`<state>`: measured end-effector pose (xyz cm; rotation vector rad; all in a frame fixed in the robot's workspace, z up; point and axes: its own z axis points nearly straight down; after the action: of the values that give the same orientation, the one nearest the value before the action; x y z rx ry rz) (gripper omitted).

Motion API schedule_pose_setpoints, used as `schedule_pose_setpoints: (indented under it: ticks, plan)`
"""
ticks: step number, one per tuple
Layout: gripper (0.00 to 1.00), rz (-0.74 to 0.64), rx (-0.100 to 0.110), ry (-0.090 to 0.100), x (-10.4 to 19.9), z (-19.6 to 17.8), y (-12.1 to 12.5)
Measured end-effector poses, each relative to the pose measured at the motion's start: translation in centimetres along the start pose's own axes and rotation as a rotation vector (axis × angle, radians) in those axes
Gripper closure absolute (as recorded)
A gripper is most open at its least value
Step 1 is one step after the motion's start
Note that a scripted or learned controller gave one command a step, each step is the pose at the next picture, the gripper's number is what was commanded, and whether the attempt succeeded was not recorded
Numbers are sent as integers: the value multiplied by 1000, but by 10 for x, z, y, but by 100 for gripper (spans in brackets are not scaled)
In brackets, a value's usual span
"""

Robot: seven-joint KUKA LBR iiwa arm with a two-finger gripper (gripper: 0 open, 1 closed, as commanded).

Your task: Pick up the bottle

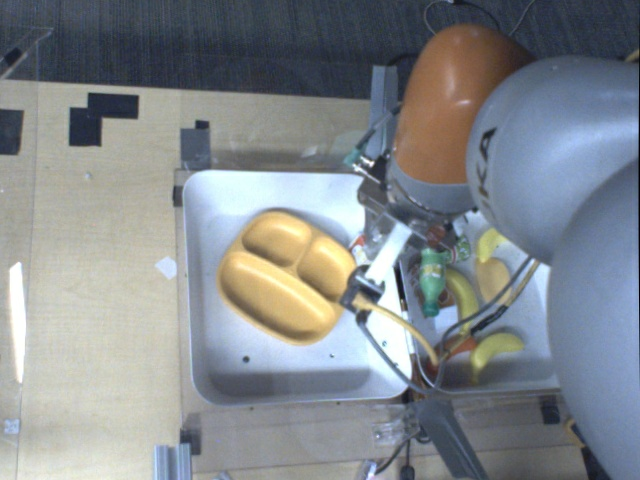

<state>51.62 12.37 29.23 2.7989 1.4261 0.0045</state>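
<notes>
You have: wooden bench; left bin holding a yellow lobed mould; right bin with bananas and the green bottle, lying just beside the gripper, whose grip you cannot tell; beyond, dark carpet.

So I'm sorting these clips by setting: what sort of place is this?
Probably a robotics lab test station: a grey and orange industrial arm reaches over shallow white bins holding plastic-looking bananas, on a plywood bench beside dark carpet.
</notes>
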Motion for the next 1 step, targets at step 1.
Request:
schedule_pose_setpoints:
  ticks: [1]
  plan:
    - [100,290,2,0,49,10,-66]
